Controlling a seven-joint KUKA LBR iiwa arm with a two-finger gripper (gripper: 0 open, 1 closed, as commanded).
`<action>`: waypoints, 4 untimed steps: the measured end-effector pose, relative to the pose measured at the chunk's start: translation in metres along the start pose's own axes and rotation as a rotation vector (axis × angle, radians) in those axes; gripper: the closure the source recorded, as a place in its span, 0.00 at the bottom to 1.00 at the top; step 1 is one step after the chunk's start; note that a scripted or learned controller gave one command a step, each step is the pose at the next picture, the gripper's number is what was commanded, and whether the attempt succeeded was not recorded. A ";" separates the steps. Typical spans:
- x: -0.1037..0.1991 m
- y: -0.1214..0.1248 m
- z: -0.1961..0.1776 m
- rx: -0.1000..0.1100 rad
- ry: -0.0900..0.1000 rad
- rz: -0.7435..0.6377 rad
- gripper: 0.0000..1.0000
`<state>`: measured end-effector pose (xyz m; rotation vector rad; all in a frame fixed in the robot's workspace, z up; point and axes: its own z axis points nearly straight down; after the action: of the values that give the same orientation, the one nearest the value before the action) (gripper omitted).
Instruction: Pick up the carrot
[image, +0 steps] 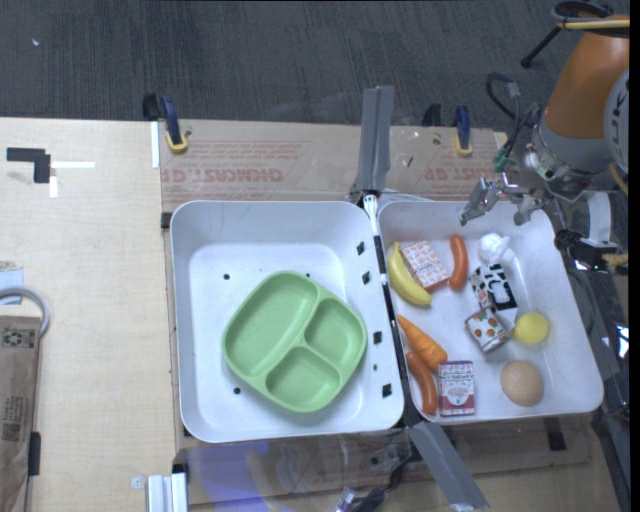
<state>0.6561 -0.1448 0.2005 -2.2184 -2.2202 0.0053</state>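
My gripper (497, 198) hangs over the far edge of the right bin (578, 330), its fingers spread apart with nothing between them, well away from what I'm after.

The carrot (423, 341) lies in the near-left part of that bin, close to the wall by the divider, running slantwise. It looks stiff and light, likely smooth and a bit slippery, and it tapers, so I judge the thick middle the best place to clamp, across its width, not the narrow tip. Just beside it, towards the near edge, lies a sausage (424, 385) of similar colour, touching or nearly so, and I must not mistake one for the other. A small red carton (456, 388) sits next to that.

Farther off: a banana (405, 276), a second sausage (459, 261), a lemon (532, 328) and an egg (521, 383). The left bin (200, 300) holds a green divided plate (293, 341).
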 end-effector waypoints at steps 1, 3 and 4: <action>0.034 -0.045 0.084 -0.028 -0.005 -0.130 0.00; 0.040 -0.033 0.038 -0.002 -0.001 -0.323 0.00; 0.041 -0.118 0.084 -0.001 0.001 -0.458 0.00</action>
<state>0.5379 -0.1036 0.1166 -1.6563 -2.6657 0.0018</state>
